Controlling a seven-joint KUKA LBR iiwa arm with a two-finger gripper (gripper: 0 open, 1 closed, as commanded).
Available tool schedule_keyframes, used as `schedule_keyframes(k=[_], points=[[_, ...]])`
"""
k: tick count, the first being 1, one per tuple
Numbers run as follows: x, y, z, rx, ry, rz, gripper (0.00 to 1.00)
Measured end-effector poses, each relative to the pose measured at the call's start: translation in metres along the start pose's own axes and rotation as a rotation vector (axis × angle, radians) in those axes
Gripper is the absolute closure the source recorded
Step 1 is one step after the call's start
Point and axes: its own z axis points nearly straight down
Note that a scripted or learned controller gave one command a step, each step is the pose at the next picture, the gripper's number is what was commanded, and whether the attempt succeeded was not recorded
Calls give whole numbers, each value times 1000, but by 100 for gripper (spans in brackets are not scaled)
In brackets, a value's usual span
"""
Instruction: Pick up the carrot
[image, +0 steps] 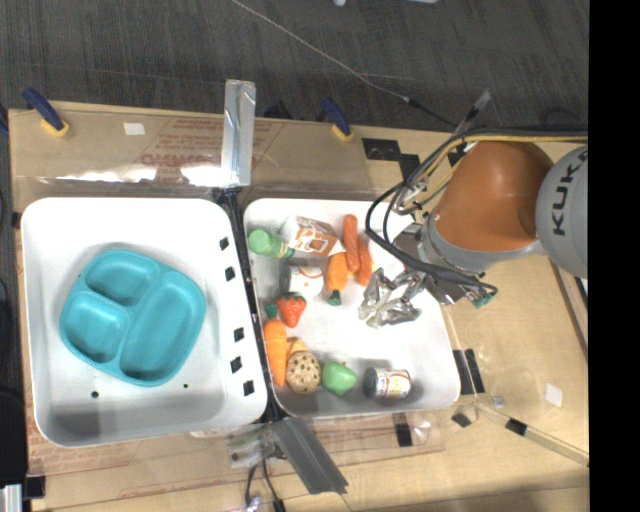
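Observation:
The right bin (440, 345) holds three orange carrot-like pieces. One carrot (338, 272) lies near the bin's middle with its green end pointing down. A darker orange-red piece (354, 245) lies just right of it. A third orange carrot (274, 346) rests along the left wall. My gripper (388, 303) hangs over the bin's right half, about a finger's length right of the middle carrot and slightly below it. Its metal fingers are open with nothing between them.
Around the carrots lie a green-capped bottle (263, 242), a brown-and-white packet (313, 238), a strawberry (291, 309), a cookie (303, 371), a green piece (340, 377) and a small can (388, 382). The left bin (60, 415) holds a teal divided plate (133, 315).

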Motion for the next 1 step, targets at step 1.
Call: schedule_keyframes(k=[1], points=[[-6, -15, 60, -6, 1, -310, 100]])
